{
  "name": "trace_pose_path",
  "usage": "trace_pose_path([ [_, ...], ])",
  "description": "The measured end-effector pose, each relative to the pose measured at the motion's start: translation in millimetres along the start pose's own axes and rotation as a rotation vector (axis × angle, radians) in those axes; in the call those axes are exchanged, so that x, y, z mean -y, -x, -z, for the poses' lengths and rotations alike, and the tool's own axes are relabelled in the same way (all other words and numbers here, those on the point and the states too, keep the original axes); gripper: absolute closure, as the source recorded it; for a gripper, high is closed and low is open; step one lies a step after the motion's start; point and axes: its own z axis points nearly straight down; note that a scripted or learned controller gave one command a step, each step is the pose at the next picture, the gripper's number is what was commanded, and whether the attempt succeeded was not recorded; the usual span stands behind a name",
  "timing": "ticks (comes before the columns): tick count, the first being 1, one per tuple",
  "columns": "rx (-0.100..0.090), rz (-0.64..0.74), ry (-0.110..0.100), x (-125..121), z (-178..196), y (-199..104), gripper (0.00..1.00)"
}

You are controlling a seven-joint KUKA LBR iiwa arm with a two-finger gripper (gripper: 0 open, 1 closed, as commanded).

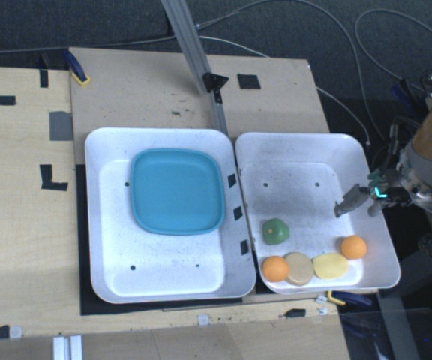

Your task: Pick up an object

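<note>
- So far nothing looks picked up; every candidate object lies on a bin floor, as far as this slanted look down shows.
- Farthest left, the left bin [100,201] on the tabletop [21,201] carries a turquoise square plate [177,190], lying flat near the bin's middle and well apart from the arm.
- Moving right, the right bin [298,145] holds the small things, gathered along its near edge: a green ball [276,231] sits alone, slightly farther in.
- Below it runs a row: an orange ball [275,268] touching a beige round piece [299,268], which touches a yellow lemon-like piece [330,265].
- Another orange ball [352,247] rests just beside the yellow piece, toward the bin's right wall.
- At the right, the tool [351,201] hangs over the right bin's edge, above and apart from the second orange ball, with nothing between its fingers; whether they are spread or pressed together I cannot tell.
- My judgement: the pick has not begun in earnest. Choosing a target, lowering onto it, gripping and lifting are all left, and the nearest candidate seems the right-hand orange ball.
</note>
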Motion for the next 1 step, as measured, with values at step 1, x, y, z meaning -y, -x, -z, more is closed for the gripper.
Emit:
trace_pose_path([
  [1,0.000,0.000,0.000,0.0,-0.1,0.0,0.00],
])
